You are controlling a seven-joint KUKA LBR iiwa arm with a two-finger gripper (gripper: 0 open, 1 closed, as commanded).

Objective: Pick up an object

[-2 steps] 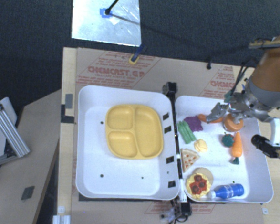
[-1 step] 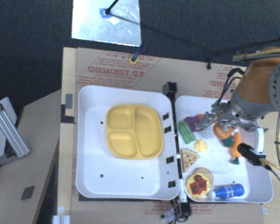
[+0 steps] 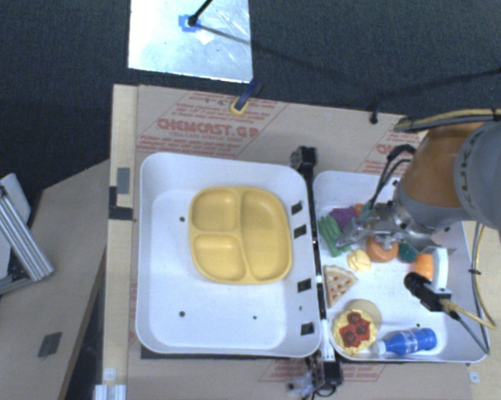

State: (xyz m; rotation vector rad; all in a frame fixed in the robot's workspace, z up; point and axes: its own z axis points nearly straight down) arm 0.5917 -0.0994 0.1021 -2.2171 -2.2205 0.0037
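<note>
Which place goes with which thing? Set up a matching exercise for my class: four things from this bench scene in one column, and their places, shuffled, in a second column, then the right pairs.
Things:
1. yellow divided plate
2. pizza slice toy
3. blue bottle
4. gripper

Places:
A. near front edge of the right bin
B. over the toys near the back of the right bin
C. middle of the left bin
D. right bin, close to the divider between the bins

Pairs: 1-C, 2-D, 3-A, 4-B
</note>
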